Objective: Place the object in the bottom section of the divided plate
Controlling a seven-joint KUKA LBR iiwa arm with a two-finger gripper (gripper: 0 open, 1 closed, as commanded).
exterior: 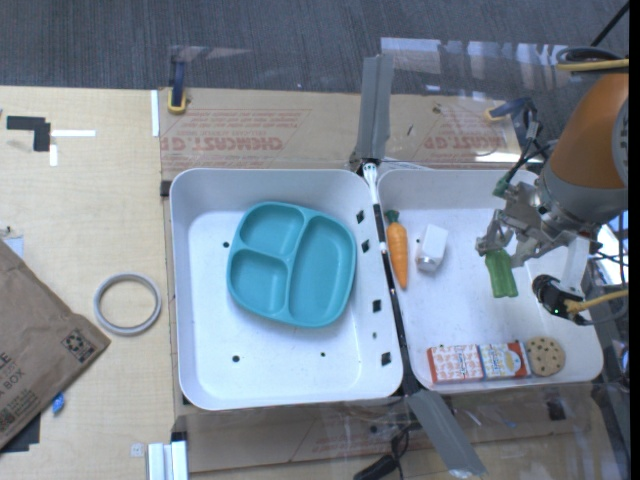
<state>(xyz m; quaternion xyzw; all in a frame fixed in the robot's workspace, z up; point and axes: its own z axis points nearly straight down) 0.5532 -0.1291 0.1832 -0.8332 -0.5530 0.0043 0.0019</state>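
A: Green object (501,273), a pickle-like stick, hangs pinched in the gripper (499,255) over the right bin (470,323). We call it grasped, not placed.

B: Agreed. Divided plate (292,264) sits in the left bin (200,298), sections bare. We still need carry and drop.

A: Carrot (398,253), white block (432,247), carton (478,362), cookie (545,355) nearby. Wooden tabletop (80,198), tape roll (127,302), dark carpet beyond.

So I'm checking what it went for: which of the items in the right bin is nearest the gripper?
The green piece, right at the gripper; the carrot, white block and cookie lie farther off.
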